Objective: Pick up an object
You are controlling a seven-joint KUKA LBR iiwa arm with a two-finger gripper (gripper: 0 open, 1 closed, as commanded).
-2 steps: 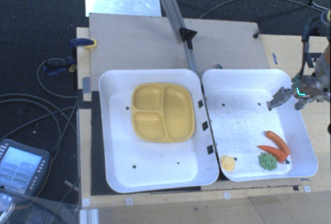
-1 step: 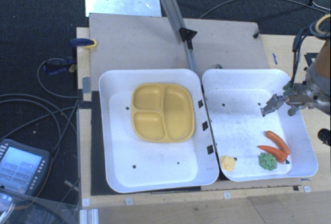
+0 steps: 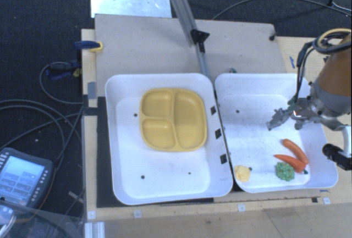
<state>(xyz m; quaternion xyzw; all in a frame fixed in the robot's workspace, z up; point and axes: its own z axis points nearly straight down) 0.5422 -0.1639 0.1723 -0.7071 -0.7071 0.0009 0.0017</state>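
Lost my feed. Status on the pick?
End effector over right bin, holding nothing. Carrots, broccoli, yellow piece lie near front edge. Path clear.

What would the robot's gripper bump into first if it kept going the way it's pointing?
Probably the bare white floor of the right bin. The gripper points left and downward, away from the carrots and broccoli. Its height is hard to judge.

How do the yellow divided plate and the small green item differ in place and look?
The yellow divided plate lies in the left bin; the green item lies in the right bin. The plate is large, flat and smooth; the green item is small and bumpy. Both rest on white bin floors.
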